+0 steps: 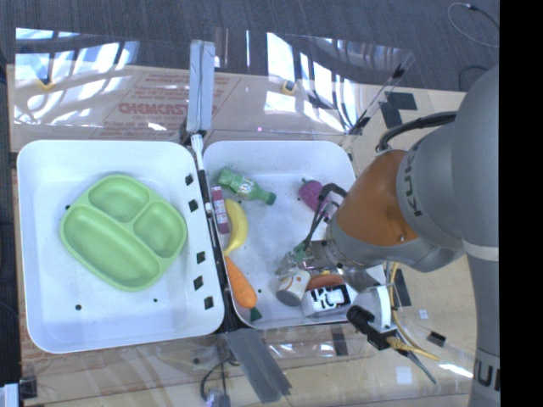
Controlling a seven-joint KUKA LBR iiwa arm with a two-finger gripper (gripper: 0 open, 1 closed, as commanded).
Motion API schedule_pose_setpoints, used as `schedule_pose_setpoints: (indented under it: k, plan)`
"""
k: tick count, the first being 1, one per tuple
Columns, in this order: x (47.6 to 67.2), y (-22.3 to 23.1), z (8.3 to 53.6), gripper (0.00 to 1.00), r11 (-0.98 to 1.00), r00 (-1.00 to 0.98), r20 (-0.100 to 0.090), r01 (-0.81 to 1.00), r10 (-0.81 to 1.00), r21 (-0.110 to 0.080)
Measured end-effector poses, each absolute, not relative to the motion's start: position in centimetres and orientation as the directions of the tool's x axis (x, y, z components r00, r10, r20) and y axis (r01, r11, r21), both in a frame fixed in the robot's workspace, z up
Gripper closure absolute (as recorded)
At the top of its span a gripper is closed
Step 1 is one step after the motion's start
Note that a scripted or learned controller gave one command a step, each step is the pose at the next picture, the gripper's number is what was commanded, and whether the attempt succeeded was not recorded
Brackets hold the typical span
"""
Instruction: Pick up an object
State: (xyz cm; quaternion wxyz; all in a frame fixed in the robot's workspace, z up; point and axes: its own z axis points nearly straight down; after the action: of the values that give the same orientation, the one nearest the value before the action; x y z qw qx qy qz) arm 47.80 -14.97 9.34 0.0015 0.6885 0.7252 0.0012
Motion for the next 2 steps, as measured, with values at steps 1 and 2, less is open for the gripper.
schedule_pose_setpoints:
  k: [1,2]
  plan:
    - [47.7,-4.3,19.1,1.00,0.014,-0.014,0.001,1.000,1.000,-0.002]
    - [49.3,-0.1,19.1,1.00,-0.005,0.005,0.000,1.000,1.000,-0.003]
